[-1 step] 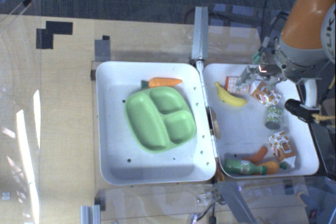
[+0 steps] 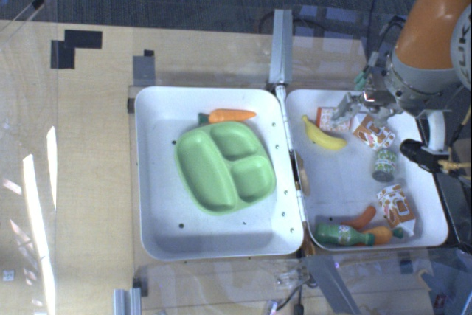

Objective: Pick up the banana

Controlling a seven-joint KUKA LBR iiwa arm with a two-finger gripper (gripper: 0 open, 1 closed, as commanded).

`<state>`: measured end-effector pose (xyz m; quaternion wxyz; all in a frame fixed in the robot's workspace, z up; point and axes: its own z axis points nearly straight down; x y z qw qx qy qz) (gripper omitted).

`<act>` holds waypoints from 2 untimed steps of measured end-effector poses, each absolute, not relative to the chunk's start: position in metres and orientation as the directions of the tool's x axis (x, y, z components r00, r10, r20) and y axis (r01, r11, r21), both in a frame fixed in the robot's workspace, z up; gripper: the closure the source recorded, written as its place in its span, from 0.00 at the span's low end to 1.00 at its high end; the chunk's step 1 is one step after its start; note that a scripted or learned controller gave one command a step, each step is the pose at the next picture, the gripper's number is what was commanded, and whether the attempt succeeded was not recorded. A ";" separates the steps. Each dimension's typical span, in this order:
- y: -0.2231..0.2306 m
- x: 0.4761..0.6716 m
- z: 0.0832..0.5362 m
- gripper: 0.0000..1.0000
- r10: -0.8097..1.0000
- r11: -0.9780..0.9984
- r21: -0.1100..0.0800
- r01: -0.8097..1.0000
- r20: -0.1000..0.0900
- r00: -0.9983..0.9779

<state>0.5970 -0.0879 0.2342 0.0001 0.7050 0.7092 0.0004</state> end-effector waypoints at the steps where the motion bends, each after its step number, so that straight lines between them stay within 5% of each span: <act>1: -0.037 0.622 0.183 0.00 1.000 -0.021 0.002 1.000 0.001 0.021; 2: -0.083 0.615 0.169 0.00 0.999 0.046 0.004 0.999 0.000 -0.046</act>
